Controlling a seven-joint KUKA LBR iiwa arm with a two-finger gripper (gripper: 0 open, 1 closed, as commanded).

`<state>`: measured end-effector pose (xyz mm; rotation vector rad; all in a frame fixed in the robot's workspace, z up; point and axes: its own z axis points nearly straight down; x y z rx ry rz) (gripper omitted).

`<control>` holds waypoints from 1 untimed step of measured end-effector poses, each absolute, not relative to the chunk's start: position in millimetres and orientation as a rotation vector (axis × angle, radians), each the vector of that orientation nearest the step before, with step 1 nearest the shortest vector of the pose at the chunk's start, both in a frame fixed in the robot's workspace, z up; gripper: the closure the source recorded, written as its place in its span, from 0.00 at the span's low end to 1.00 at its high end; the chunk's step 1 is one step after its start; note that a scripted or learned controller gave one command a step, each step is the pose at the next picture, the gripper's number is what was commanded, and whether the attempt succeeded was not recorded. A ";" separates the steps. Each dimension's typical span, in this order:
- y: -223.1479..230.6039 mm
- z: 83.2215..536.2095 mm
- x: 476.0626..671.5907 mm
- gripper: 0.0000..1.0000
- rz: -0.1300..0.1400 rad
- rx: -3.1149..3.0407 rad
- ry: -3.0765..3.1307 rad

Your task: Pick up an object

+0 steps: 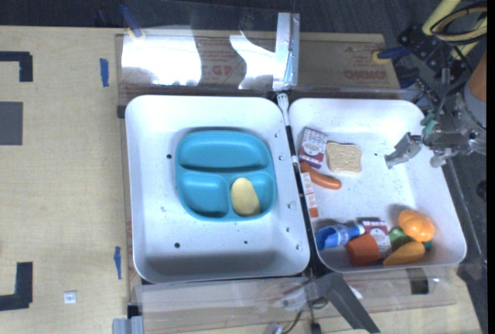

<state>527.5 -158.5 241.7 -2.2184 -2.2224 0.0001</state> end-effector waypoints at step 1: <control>-134.3 105.4 567.8 0.00 0.009 -2.151 -2.276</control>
